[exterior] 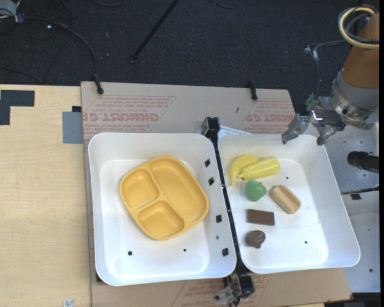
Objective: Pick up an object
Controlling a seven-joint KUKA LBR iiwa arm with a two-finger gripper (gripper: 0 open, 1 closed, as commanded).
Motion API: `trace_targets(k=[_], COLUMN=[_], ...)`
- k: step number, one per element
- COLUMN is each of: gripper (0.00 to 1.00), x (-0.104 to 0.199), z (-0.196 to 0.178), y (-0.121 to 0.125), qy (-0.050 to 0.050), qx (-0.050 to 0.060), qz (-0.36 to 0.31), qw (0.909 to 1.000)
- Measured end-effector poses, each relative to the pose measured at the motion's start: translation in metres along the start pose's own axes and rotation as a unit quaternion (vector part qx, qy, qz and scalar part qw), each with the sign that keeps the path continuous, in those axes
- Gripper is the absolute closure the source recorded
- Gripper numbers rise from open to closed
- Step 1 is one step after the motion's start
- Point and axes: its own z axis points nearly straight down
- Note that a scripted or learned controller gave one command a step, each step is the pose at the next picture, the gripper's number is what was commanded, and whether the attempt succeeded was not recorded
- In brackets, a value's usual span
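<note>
While poised above the far right corner of the right bin [320, 248]: claw [306, 133], fingers splayed apart, nothing between them.

Below and left of claw, nearest: yellow banana [253, 167], long axis roughly crosswise to the reach. Beyond it, nearer the camera: green pepper [255, 190], tan cylinder [285, 199], brown block [260, 217], brown lump [255, 238].

Far left of claw: left bin [109, 248] bearing yellow divided tray [164, 197].

Surface: smooth white plastic, shallow walls; loosely spaced items, fair clearance for descent.

Light wooden table [32, 203] at left, printed cardboard sheet [166, 107] beneath two white bins [109, 248], dark carpeted floor [179, 31] behind, black cables [70, 34] trailing across it
</note>
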Motion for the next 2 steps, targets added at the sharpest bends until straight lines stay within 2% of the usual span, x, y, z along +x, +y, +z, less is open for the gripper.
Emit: trace_targets(k=[1, 2], gripper=[0.0, 0.0], x=[-0.001, -0.003], z=[0.064, 0.11], y=[-0.005, 0.001], qy=[0.001, 0.001], qx=[0.004, 0.004], qz=[0.0, 0.0], qw=[1.0, 1.0])
